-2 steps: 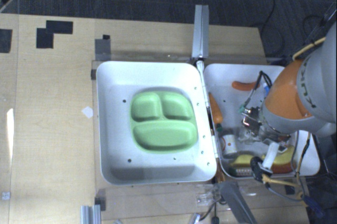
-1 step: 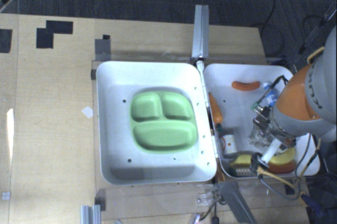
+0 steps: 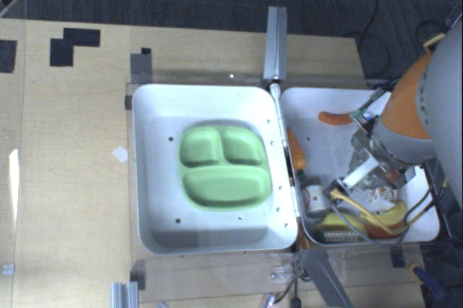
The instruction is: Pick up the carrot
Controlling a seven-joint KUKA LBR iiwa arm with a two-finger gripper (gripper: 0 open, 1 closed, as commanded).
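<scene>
The carrot point(image 3: 294, 149) is a slim orange piece lying lengthwise against the left wall of the right bin point(image 3: 318, 98), with its dark end toward the front. My gripper point(image 3: 359, 170) hangs over the middle right of that bin, to the right of the carrot and apart from it. It sits above a pile of items at the bin's front. The wrist and its fittings cover the fingertips.
A green divided plate point(image 3: 223, 165) lies in the left bin point(image 3: 155, 155). The right bin also holds an orange-red curved piece point(image 3: 334, 117) at the back. At its front are a small can point(image 3: 315, 198), a banana point(image 3: 387, 215) and a red item point(image 3: 376, 231).
</scene>
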